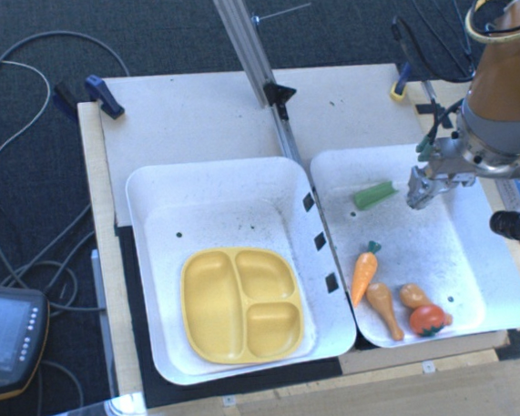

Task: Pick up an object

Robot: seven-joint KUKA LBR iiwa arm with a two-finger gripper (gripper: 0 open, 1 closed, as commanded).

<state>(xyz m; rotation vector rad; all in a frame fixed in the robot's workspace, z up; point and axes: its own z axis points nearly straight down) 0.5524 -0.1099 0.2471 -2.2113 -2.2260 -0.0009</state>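
Although its grasp state cannot be told, the end effector (420, 192) is seen in the right bin (472, 269), with the green block (373, 194) just beside it toward the left bin, long axis pointing roughly at it.

A yellow divided plate (243, 303) is being held by the left white bin (149, 190). The bench (196, 117) is being flanked by blue clamps (104, 95), while black cables (12, 98) and a dark tablet (8, 341) are being left on the carpet.
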